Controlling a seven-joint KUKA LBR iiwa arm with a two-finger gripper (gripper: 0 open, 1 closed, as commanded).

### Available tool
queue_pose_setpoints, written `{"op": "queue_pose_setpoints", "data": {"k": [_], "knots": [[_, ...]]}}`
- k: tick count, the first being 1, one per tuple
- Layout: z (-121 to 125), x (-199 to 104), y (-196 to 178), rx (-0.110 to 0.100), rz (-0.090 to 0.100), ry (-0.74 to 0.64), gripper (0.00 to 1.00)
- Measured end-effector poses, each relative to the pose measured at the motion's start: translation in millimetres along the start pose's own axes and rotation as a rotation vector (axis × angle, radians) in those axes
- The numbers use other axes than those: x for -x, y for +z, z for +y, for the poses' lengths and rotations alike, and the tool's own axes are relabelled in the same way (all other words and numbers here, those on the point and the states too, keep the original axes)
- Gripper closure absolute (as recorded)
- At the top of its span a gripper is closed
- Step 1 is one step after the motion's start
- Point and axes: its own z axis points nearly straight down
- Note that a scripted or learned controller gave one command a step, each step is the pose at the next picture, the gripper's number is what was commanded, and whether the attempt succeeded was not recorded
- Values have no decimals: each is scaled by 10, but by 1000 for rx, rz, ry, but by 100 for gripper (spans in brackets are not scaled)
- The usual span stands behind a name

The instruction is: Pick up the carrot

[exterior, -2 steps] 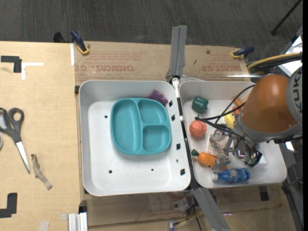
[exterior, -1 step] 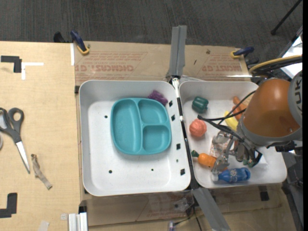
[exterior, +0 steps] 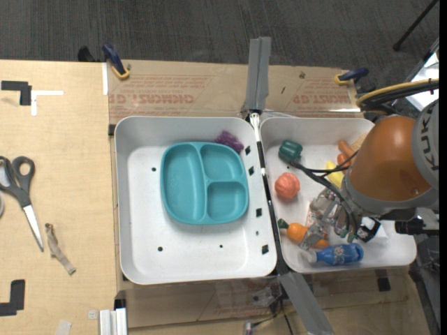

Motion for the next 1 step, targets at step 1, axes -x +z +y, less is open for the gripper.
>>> {"op": "queue_pose_setpoints", "data": {"k": [1], "knots": [[9,14,-99,1,-2,-3,100]]}}
